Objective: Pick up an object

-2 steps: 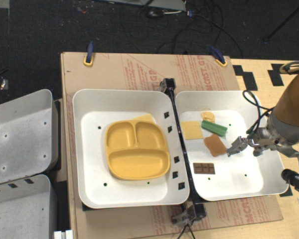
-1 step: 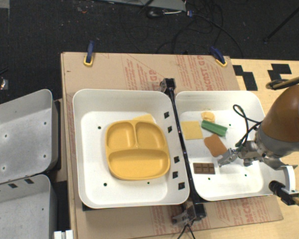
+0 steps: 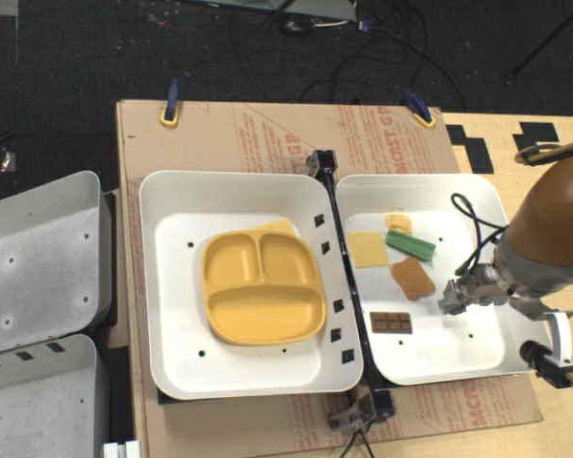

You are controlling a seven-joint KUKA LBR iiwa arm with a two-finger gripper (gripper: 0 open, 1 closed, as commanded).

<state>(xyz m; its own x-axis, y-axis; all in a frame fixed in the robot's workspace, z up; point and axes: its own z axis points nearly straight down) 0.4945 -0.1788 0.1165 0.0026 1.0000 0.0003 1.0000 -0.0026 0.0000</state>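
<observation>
The gripper is hovering low in the right bin, its grip impossible to read (nothing visibly held), while the brown piece is lying near, at its ten o'clock.

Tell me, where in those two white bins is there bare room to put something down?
Left bin: only a bare rim of floor around the yellow divided tray. Right bin: bare floor along the near edge, past the chocolate bar, and at the far corner. Its middle is crowded: yellow slice, green block, brown piece, gripper.
</observation>
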